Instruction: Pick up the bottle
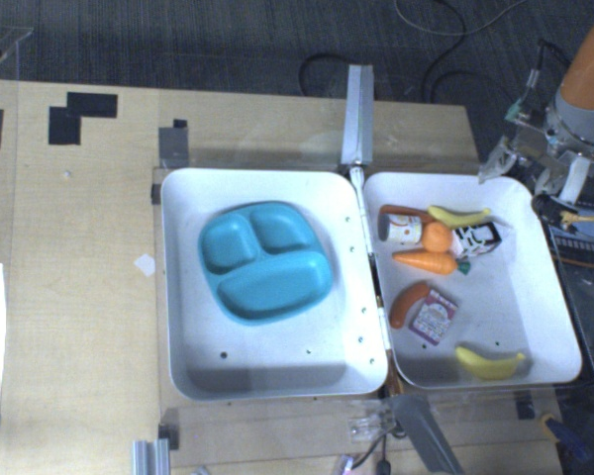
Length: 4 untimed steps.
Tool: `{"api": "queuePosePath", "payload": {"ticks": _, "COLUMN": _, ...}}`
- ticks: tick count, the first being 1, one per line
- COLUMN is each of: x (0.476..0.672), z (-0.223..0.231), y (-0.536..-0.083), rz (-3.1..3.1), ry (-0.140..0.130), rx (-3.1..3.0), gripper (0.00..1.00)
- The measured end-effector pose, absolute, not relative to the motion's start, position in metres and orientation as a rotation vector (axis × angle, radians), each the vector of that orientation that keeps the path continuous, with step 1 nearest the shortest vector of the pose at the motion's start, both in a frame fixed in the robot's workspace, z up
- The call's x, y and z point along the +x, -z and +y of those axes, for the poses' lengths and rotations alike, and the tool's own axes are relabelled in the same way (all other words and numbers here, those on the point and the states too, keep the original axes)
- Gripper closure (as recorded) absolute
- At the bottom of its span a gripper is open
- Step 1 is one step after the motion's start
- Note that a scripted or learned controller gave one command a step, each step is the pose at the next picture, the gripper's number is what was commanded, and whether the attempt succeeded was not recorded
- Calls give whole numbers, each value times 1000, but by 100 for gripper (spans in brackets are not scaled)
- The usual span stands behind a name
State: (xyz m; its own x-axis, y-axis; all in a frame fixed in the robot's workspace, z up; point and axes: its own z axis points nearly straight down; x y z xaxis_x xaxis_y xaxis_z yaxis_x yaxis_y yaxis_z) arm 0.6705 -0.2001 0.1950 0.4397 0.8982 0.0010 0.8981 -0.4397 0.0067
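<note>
My gripper (537, 166) hovers off right bin's (549, 265) far-right corner; finger state unclear. Bottle (404, 226) lies far-left in it, beside carrot (428, 259), bananas (459, 214). Left bin (178, 265): blue tray (265, 261).

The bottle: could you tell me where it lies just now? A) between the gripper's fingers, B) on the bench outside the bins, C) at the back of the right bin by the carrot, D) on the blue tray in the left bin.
C: the bottle lies in the right bin, just behind the carrot.
</note>
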Motion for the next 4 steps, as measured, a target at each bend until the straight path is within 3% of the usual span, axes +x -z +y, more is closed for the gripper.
{"api": "queuePosePath", "payload": {"ticks": 1, "x": 673, "z": -198, "y": -207, "rz": 1670, "ry": -11, "rx": 2648, "gripper": 100}}
{"api": "queuePosePath", "payload": {"ticks": 2, "x": 671, "z": -196, "y": -181, "rz": 1695, "ry": -5, "rx": 2640, "gripper": 100}}
{"api": "queuePosePath", "payload": {"ticks": 3, "x": 646, "z": -193, "y": -231, "rz": 1620, "ry": -7, "rx": 2687, "gripper": 100}}
{"api": "queuePosePath", "payload": {"ticks": 4, "x": 646, "z": -193, "y": -231, "rz": 1620, "ry": -6, "rx": 2687, "gripper": 0}}
